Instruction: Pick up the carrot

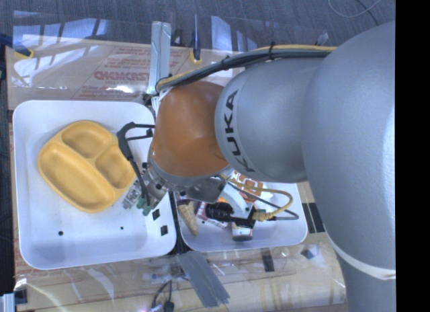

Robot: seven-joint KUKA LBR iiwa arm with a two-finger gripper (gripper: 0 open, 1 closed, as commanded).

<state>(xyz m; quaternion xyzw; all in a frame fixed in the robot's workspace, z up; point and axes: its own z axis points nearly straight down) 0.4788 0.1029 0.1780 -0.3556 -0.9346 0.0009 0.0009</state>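
My gripper [139,198] hangs low over the left bin [40,243], right at the near right edge of a yellow divided plate [84,164]. A small green bit [143,206] shows at the gripper's tip; whether it is part of the carrot I cannot tell. The grey arm with its orange band [188,132] covers most of the right bin [282,237]. Under the arm a small orange patch [221,203] peeks out among cluttered items; it may be the carrot, but too little shows to be sure.
A tan elongated item [189,220] lies at the right bin's near left corner, beside a dark and red object [216,213] and a small block [242,232]. The bins' shared wall [173,226] runs just right of the gripper. Cables [272,213] loop over the right bin.
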